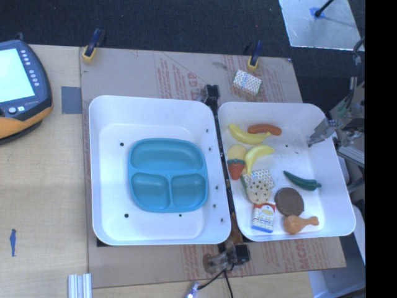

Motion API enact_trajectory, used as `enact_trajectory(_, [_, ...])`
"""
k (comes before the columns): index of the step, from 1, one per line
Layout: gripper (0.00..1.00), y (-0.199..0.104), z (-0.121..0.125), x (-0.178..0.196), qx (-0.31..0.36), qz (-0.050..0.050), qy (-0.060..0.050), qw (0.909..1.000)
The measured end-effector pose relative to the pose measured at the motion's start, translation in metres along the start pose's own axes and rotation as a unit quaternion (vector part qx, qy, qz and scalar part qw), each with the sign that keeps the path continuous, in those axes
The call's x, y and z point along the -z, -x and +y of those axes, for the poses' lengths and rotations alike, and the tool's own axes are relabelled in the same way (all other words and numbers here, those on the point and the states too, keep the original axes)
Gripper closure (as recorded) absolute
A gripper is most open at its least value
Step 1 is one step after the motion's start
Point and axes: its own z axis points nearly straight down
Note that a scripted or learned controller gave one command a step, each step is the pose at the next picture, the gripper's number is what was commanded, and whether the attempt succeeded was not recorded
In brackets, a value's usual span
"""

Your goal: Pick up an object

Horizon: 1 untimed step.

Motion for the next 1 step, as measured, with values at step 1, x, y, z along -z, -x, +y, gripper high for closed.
enact_trajectory(1, [0.0, -0.0485, -0.043, -0.1568, 0.001, 0.0, 0.001, 1.0])
